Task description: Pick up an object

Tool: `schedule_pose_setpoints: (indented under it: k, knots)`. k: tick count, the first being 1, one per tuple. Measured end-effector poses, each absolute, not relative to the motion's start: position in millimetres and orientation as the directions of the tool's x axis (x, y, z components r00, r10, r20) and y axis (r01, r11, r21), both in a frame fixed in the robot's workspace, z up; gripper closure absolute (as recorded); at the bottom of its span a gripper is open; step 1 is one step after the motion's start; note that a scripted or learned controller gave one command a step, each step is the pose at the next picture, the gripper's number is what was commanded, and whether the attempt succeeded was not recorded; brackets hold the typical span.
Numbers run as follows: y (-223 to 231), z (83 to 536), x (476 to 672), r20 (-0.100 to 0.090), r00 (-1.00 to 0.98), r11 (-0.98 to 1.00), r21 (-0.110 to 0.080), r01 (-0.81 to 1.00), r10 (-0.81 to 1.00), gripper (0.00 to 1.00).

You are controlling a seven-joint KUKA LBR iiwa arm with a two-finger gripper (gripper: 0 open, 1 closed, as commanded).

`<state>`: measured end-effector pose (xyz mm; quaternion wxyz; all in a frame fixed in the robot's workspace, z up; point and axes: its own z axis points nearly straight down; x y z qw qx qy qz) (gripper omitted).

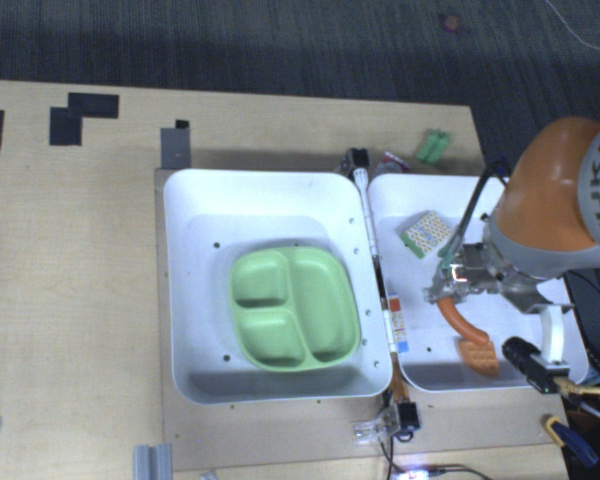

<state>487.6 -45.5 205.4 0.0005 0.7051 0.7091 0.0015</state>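
In the right bin (420,363) the gripper (450,286) is seen just above an orange toy (467,336), but how its claw stands cannot be told, and a green plate (295,306) is seen in the left bin (195,268).

Upper end of the orange object (467,334) under the jaws, arm (560,203) cropped at right.
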Motion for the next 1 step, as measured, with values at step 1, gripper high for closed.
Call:
schedule_pose_setpoints:
  k: [1]
  knots:
    - [-43.0,204.2,487.6,0.001,-0.006,0.006,0.003,1.000,1.000,1.00]
